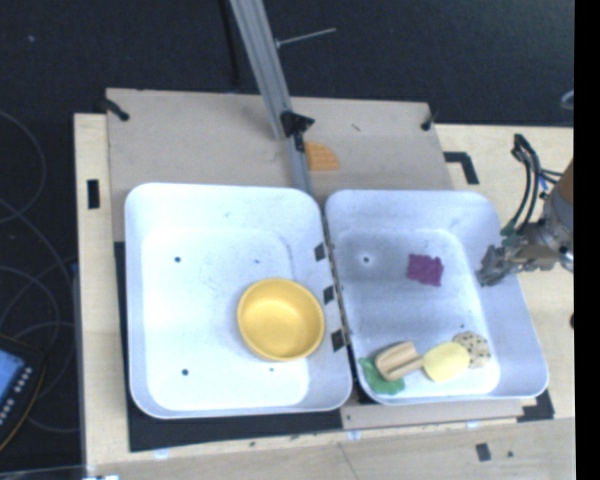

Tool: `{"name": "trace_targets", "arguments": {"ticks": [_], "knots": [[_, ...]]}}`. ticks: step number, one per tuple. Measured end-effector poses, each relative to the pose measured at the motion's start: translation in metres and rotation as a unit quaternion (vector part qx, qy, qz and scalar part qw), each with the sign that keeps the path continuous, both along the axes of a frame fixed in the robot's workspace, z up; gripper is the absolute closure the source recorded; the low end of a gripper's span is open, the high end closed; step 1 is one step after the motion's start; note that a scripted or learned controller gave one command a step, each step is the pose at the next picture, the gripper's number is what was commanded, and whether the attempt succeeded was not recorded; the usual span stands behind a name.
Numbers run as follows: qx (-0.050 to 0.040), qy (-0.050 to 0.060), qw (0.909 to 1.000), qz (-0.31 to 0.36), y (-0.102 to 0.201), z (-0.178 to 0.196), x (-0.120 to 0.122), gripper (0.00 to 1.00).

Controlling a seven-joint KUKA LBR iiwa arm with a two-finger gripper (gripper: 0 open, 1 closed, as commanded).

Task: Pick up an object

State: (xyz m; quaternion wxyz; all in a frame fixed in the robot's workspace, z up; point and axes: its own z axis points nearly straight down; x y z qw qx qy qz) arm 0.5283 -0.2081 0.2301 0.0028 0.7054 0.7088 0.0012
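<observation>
- The gripper (492, 265) hangs at the right edge of the right bin (500, 313), over its rim; its dark tip is small and blurred, so whether the jaws are open or closed cannot be told, and nothing shows between them.
- A purple block (425, 269) lies in the middle of the right bin, left of the gripper and apart from it.
- Along that bin's near wall lie a tan cylinder (397, 359), a yellow lump (445, 362) and a speckled round piece (471, 346), close together; something green (372, 373), perhaps a leaf shape, peeks out beneath the cylinder.
- The left bin (160, 268) holds a yellow bowl (280, 319), upright, near its right wall.
- A small orange item (320, 157) rests on the bench (380, 143) beyond the bins.
</observation>
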Motion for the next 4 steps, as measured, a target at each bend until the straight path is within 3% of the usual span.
{"name": "trace_targets", "arguments": {"ticks": [4], "knots": [[0.0018, 0.001, 1.0000, 0.002, 0.189, 0.020, 0.083, 1.00]]}}
